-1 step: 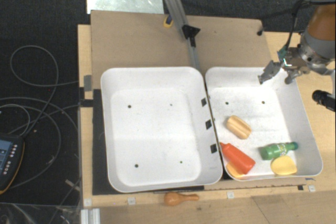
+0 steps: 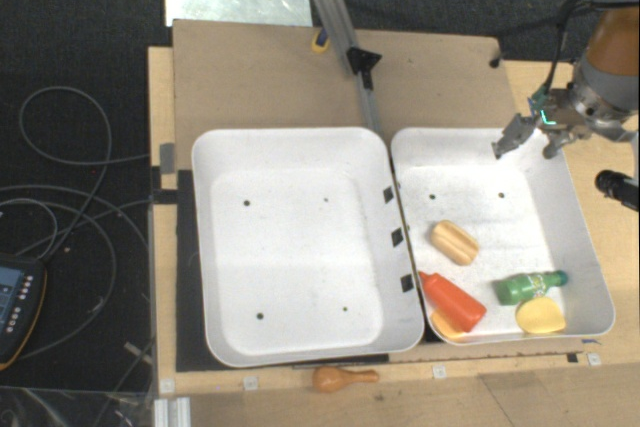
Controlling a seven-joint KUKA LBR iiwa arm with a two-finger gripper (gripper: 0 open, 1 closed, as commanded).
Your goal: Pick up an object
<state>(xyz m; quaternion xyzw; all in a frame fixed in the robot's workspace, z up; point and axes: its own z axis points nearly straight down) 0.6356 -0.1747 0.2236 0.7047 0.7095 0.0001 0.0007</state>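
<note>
- A tan desk [image 2: 270, 80] on dark carpet carries two shallow white bins; cables trail at left.
- The left bin [image 2: 215, 315] looks smooth, matte plastic.
- The right bin [image 2: 480, 155] holds, along its near edge, a tan bread roll [image 2: 454, 242], an orange-red carrot-like wedge [image 2: 452, 300], a glossy green bottle [image 2: 529, 286] and a yellow rounded piece [image 2: 541, 317].
- My claw [image 2: 527, 141] hangs spread wide over the right bin's far corner, holding nothing.
- I'd travel nearward to the roll, which lies apart, and straddle its short width.
</note>
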